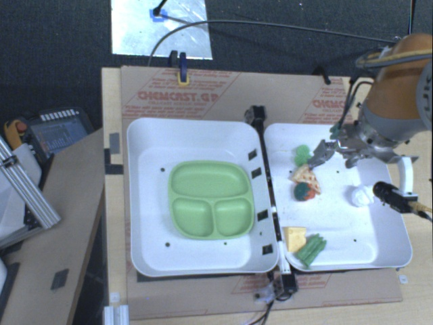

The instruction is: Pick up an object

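Claw (pixel 323 153) above six toys

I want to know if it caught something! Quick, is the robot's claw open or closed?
Gripper: over the right bin, near the green toy; open or closed cannot be told, and nothing seen held.

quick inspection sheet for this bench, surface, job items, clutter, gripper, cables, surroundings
surface: two white bins side by side, left bin and right bin, on a cardboard sheet
job's things: in the right bin, green piece, pizza slice toy, red and green piece, white piece, yellow block, green bundle
clutter: green divided tray in the left bin
grippers: gripper above the right bin, beside the green piece, holding nothing visible
cables: black cable arcing over the back
surroundings: control pendant left, foil sheet behind
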`<state>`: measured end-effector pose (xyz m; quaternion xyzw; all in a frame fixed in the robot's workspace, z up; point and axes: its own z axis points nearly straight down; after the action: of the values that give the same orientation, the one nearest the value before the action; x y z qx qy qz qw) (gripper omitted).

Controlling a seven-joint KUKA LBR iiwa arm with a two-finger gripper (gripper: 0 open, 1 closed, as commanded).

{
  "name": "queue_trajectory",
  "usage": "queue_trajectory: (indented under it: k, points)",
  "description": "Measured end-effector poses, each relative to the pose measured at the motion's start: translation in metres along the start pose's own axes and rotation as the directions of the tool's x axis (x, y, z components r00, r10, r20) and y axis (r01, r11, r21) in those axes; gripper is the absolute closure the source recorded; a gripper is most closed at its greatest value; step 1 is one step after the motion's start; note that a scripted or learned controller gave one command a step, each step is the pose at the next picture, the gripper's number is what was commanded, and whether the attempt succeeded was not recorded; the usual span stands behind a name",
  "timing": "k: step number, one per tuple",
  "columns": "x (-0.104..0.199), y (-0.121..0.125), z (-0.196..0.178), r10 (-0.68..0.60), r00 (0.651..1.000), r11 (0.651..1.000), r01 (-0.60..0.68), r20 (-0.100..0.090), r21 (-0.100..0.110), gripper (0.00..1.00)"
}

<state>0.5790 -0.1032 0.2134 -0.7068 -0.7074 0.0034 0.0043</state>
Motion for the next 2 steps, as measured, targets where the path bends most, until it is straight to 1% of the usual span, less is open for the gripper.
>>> queue_trajectory:
  k: [1, 2]
  points:
    - [0.0, 0.003, -0.007, -0.002, 1.0, 1.0, 0.002, 0.002, -0.012, 0.0]
    - [-0.002, 0.009, 0.037, 0.0, 1.0, 1.0, 0.0, 0.001, -0.009, 0.0]
